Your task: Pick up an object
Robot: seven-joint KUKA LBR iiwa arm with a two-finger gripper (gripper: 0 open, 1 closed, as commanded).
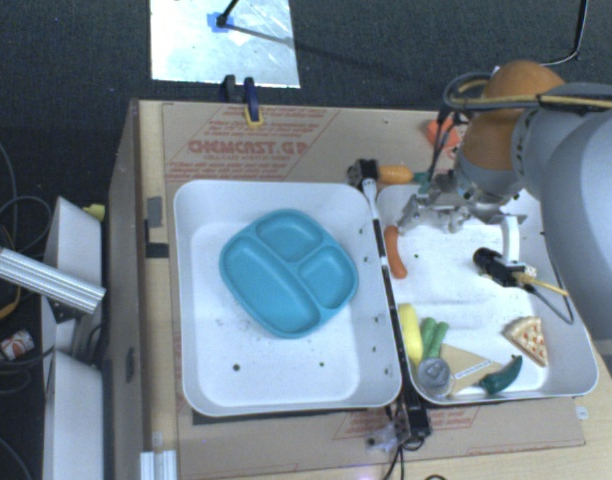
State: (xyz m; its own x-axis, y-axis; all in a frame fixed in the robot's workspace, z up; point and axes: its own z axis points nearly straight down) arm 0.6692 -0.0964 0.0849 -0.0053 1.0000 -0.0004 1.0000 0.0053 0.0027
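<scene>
My gripper (433,218) hangs low over the far end of the right bin (576,353), open, with bare white floor between its fingers. An orange sausage (394,251) lies just to its left by the divider, apart from it. Nearer the front lie a yellow banana (410,330), a green vegetable (433,336), a grey round lid (434,374), a tan wedge (468,362), a dark green pepper (502,375) and a pizza slice (527,339). An orange carrot (397,175) rests at the bin's far rim.
The left bin (201,368) holds a blue divided plate (288,271). The grey arm (576,168) covers the right bin's far right corner. Cardboard (246,143) lies beyond the bins, with a shiny sheet (223,28) behind it.
</scene>
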